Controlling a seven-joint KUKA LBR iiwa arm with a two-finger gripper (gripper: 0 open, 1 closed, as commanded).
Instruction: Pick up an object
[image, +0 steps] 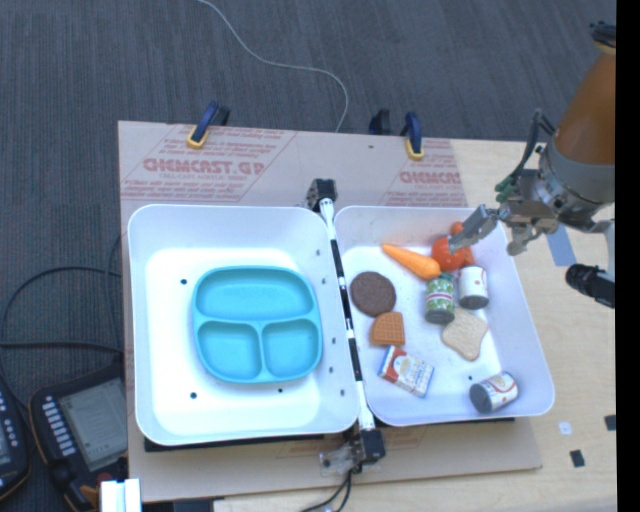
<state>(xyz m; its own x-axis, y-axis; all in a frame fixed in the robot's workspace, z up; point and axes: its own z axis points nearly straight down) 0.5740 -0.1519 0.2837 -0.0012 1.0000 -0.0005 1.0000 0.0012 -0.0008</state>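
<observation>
My claw (492, 228) hangs released, fingers spread and gripping nothing, above the right bin (530, 345) just beside the tomato (452, 252). The tomato touches the carrot (412, 261) and nearby cans; its round surface may slip, or one finger may strike the carrot

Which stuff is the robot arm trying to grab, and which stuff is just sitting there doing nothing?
For the job:
pincer
carrot
tomato
brown cookie
waffle
green can
white can
bread slice
small carton
grey can

Just lying about:
blue divided plate
blue clamps
white cable
</observation>
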